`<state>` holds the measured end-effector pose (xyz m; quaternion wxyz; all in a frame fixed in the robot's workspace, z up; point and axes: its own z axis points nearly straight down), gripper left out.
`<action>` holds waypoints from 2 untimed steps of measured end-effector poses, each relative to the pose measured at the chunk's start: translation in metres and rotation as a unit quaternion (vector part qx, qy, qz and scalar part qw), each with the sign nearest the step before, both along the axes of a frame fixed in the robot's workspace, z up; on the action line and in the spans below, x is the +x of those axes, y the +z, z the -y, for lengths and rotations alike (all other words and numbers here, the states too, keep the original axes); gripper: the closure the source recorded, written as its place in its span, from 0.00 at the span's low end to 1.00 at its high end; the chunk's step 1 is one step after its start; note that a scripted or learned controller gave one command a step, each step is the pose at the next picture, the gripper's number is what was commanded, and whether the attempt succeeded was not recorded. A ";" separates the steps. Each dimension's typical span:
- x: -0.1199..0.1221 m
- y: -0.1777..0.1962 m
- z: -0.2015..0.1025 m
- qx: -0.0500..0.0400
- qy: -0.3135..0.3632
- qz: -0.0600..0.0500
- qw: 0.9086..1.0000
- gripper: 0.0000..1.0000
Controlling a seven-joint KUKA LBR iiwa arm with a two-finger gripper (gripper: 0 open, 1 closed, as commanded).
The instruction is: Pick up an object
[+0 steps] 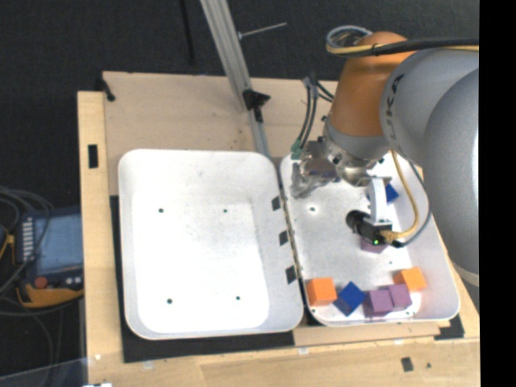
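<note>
I found the orange foam-like cube (322, 290) at six o'clock in the right-hand shallow white bin (322, 232), beside the blue cube (351, 297). I judged it light, rigid; grasp opposite flat faces. Gripper (305, 176) state: I could not tell.

Loose blocks lie along the right bin's (322, 240) near edge: orange (322, 290), blue (350, 297), two purple (387, 301), orange (413, 278).

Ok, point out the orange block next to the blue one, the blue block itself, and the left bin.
orange block (322, 290): camera view, its top face.
blue block (350, 297): camera view, its top face.
left bin (129, 216): camera view, its left rim.
</note>
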<state>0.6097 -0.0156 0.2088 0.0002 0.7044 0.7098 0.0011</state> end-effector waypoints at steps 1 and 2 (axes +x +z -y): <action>0.024 0.002 -0.050 0.000 0.000 0.000 1.000 1.00; 0.040 0.008 -0.101 0.000 0.000 0.000 1.000 1.00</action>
